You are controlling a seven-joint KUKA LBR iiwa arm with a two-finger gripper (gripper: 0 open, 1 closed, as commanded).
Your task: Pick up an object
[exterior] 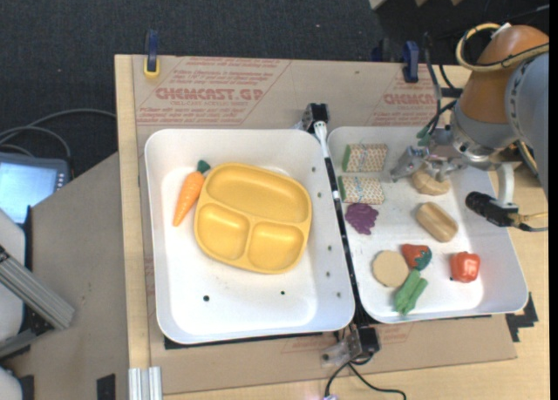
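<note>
Camera view: arm [510, 84] comes in from the right, orange band up top, wrist angled down into the right bin [497, 302]. Gripper [425, 166] sits low over the far part of that bin, just above a tan bread roll [430, 182]. Can't tell the state of the claw, the metal parts blur together at this angle. Nothing visibly pinched; roll looks to be lying on the bin floor right under the tips.

Right bin contents: two speckled sponge-like blocks [364, 159] stacked along the left wall, purple grape bunch [361, 216] just below them, a second tan loaf [437, 221] mid-bin, round cracker [390, 268] near the front with a green pea pod [409, 292] touching it, red strawberry [418, 255] just beside the cracker, red pepper [466, 267] towards the front right.

Left bin [174, 302]: yellow divided plate [253, 216] in the middle, three compartments, all bare. Carrot [187, 194] lies against the plate's left rim, green top pointing away from the camera.

Bins sit side by side, touching, on a board with red printed lettering [209, 93]. Blue clamps at the far edge.
</note>
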